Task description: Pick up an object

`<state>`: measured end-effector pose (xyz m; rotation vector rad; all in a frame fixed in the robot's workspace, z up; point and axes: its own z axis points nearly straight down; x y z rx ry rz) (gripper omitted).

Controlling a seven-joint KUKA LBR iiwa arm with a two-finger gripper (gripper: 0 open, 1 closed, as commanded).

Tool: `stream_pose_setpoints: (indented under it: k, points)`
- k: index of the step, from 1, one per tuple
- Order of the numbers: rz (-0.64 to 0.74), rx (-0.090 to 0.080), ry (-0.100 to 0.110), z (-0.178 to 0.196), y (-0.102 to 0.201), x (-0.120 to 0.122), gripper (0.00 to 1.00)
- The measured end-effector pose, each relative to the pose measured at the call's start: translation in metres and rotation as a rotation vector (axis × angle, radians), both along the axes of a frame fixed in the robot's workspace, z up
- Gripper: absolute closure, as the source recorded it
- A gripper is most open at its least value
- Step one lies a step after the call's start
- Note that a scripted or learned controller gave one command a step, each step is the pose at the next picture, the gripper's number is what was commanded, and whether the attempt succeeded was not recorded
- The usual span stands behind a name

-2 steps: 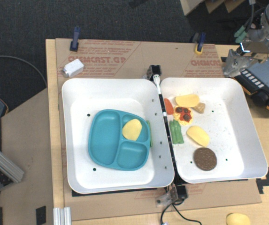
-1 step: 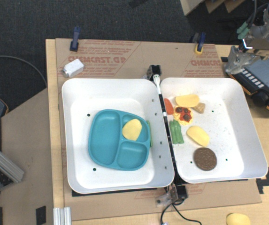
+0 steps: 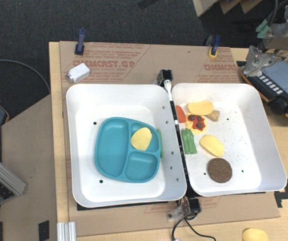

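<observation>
In the left bin [image 3: 83,134] lies a teal divided plate [image 3: 116,152] with a yellow food piece [image 3: 141,138] in its upper right compartment. The right bin [image 3: 254,134] holds several toy foods: a yellow slice [image 3: 200,107], a red piece [image 3: 180,114], dark red berries [image 3: 197,122], a small tan chunk [image 3: 213,116], a green pod [image 3: 188,141], a yellow wedge [image 3: 211,145] and a brown round disc [image 3: 219,169]. The gripper [image 3: 258,59] hangs at the top right, beyond the right bin's far corner and away from every object.
A small white block [image 3: 78,73] lies on the board behind the left bin. A blue clamp [image 3: 80,35] and a yellow clamp [image 3: 214,46] sit on the far edge. A dark device [image 3: 279,84] lies right of the bins. A yellow object [image 3: 254,235] sits at the bottom edge.
</observation>
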<state>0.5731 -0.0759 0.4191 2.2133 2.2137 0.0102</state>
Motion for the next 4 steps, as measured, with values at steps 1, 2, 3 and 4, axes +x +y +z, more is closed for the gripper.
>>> stream_pose_setpoints:
  k: [1, 2, 3, 4]
  points:
    - [0.0, -0.001, -0.004, 0.011, 0.0, 0.001, 1.0]
    - [0.001, -0.001, -0.008, 0.021, 0.0, 0.001, 1.0]
    - [0.001, -0.002, -0.012, 0.032, 0.001, 0.002, 1.0]
    - [0.002, -0.003, -0.015, 0.042, 0.001, 0.003, 1.0]
